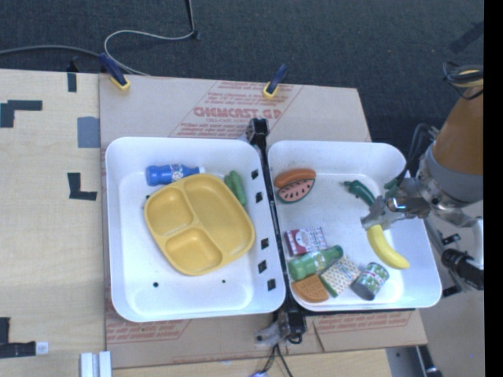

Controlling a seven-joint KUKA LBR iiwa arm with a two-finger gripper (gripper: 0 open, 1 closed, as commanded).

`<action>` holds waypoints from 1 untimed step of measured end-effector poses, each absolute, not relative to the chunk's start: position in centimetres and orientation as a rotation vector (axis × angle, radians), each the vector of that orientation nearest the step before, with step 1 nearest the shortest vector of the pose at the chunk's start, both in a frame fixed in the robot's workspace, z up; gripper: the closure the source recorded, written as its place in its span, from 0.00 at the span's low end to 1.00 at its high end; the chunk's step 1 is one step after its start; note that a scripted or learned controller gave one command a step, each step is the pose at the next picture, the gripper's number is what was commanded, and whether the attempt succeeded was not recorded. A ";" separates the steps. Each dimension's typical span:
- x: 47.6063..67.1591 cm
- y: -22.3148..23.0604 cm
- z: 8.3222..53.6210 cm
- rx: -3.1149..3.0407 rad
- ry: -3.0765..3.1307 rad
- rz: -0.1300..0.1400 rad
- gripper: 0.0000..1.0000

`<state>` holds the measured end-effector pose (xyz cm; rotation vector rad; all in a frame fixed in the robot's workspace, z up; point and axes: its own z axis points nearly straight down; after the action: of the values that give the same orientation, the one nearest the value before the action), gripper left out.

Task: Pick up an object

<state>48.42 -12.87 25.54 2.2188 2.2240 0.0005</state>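
Nearest to the camera, along the front wall of the right bin [409,301], lie a small can [370,280], a checkered packet [339,274], an orange waffle-like piece [312,290] and a green bottle [314,261]. They touch each other, so a clean grasp there is difficult.

A little farther in, the banana [387,247] lies alone, well apart from this group. The end effector [379,214] hangs just above the upper tip of the banana, with its fingers a narrow way apart and nothing between them. I judge the banana to be the best target. For a good grasp, the fingers should open wider, move toward the middle of the fruit and close across its short side, because the tip is thin and curved and can slip out.

Farther, a dark green piece [360,189] lies close behind the end effector, and a watermelon slice [295,185] rests near the divider.

In the left bin [118,234] are a yellow tray [199,222] and a blue bottle [171,173].
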 end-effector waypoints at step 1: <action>50.1 -9.5 25.2 2.220 2.225 -0.001 1.00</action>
<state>50.07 -9.45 25.22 2.2196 2.2250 -0.0007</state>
